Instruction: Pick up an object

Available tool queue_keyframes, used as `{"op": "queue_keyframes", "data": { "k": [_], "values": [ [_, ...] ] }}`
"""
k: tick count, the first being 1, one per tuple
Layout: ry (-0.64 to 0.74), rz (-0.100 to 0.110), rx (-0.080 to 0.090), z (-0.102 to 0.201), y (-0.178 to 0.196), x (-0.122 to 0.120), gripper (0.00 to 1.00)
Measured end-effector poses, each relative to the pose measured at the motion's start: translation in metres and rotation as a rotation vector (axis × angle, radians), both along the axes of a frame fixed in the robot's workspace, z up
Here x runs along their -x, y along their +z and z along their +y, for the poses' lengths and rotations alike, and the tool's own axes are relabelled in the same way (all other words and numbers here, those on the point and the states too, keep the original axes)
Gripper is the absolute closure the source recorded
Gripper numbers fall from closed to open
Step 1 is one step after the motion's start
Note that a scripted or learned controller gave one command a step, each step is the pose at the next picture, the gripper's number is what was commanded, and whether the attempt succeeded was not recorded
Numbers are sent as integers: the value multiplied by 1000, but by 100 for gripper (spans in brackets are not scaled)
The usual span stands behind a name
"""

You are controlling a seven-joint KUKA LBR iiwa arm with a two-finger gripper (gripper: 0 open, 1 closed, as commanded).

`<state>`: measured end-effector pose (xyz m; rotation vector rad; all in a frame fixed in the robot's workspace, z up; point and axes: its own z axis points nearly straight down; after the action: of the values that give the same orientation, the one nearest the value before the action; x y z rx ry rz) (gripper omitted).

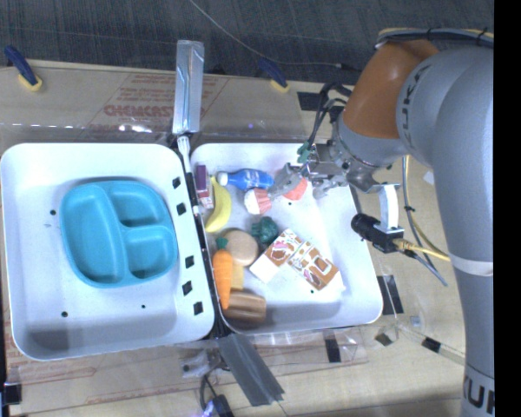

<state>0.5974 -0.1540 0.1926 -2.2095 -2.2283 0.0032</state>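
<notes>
the claw (297,181) hung low over the right bin's (358,278) far clutter, its grip impossible to tell, seemingly reaching to grasp the blue bottle (246,179) next.

Tool (297,181) hangs over right bin (358,233) near a blue bottle (247,179); blue tray (117,230) in left bin (26,233).

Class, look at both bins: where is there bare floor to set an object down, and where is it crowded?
Left bin: bare floor all around the blue tray, widest along the near edge. Right bin: crowded along the divider, where banana, carrot and wood block lie, with the carton mid-bin. Bare only right of the carton, below the gripper.
</notes>
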Motion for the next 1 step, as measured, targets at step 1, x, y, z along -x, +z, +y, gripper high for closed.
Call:
{"op": "queue_keyframes", "data": {
  "k": [1],
  "values": [
    [66, 0, 1, 41, -83, 35, 0]
  ]
}}
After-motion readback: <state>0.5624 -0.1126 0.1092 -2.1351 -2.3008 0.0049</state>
